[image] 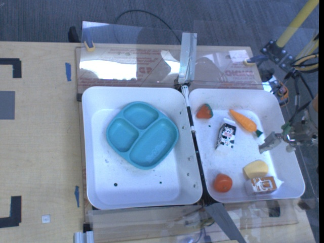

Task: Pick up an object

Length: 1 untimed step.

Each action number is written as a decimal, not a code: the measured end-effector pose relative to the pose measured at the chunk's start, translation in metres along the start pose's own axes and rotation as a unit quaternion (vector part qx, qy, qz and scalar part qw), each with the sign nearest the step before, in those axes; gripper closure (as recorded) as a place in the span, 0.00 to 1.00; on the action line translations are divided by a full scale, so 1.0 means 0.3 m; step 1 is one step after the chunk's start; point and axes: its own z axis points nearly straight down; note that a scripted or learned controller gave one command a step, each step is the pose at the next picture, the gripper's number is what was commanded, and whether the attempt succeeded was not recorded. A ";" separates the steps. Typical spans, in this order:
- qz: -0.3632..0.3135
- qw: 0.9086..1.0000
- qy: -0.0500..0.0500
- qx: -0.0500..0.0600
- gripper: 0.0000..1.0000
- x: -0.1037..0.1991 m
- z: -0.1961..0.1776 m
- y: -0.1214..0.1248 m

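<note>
We look down at a slant on a wooden bench carrying two shallow white bins side by side. The left bin holds a turquoise divided plate with three compartments, lying near the bin's middle, a little toward the far edge.

The right bin holds six small things. Along its far edge we see an orange carrot with a green tip, lying at a slant, and, close to the far left corner, a small red strawberry-like piece. Near the middle stands a small black-and-white carton with a cow pattern. Toward the near edge we see a red-orange tomato-like ball, and beside the near right corner a yellow wedge just touching a pale box with an orange mark.

At the right bin's right edge we see the gripper, a grey part reaching over the rim. We cannot tell how its fingers stand, and nothing shows between them.
</note>
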 end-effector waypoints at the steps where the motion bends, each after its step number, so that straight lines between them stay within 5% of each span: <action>1: -0.032 0.999 0.000 -0.001 0.00 0.112 0.260 0.201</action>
